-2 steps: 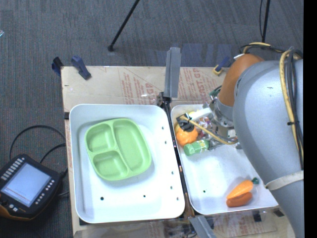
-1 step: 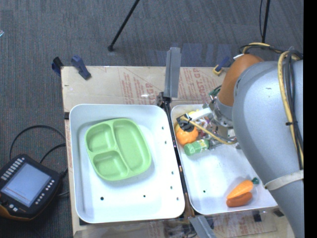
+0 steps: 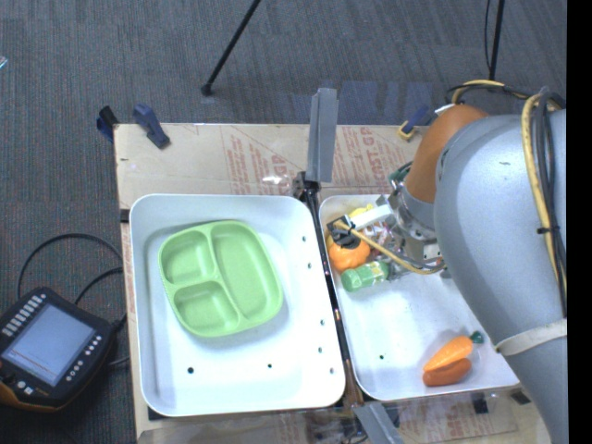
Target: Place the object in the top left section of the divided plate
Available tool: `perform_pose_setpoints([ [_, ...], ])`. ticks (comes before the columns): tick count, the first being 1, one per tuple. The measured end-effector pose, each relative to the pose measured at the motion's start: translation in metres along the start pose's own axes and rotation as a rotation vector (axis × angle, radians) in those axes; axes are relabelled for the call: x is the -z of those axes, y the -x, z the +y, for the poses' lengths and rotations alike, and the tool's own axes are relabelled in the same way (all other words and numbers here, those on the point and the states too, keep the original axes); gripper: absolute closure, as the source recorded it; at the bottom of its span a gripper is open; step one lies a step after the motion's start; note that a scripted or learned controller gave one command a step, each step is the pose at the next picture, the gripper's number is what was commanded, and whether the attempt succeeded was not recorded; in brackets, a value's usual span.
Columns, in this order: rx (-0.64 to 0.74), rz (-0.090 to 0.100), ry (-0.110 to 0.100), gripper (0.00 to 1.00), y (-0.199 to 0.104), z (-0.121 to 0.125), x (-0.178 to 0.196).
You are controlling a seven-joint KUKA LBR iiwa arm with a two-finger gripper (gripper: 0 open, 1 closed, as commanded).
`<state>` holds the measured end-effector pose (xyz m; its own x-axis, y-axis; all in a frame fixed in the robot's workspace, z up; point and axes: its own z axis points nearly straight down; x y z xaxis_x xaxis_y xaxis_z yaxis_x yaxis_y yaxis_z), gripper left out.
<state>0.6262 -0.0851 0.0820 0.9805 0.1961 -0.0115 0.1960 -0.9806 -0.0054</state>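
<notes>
Nearest, bottom left: teach pendant (image 3: 51, 351) on the floor. Green divided plate (image 3: 220, 277) in left bin (image 3: 157, 387), long axis slanting. Faint red print on bench (image 3: 231, 155), unreadable. Right bin (image 3: 398, 377): orange fruit (image 3: 350, 253), green bottle (image 3: 363, 275), end effector (image 3: 393, 239) above, state not discernible; carrot (image 3: 450, 362) pointing upper right.

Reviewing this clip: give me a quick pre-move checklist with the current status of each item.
1. Green divided plate lies flat in the left bin: ok.
2. Its top left section is free: ok.
3. End effector is over the cluster in the right bin, near the round orange object and green object: ok.
4. Object gripped: cannot tell.
5. Toy carrot lies apart, at the bin's near corner: ok.
</notes>
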Motion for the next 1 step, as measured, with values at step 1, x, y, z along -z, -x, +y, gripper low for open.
perform_pose_setpoints([
  [1, 0.004, -0.013, -0.005, 1.0, -0.0067, 0.003, -0.0019],
])
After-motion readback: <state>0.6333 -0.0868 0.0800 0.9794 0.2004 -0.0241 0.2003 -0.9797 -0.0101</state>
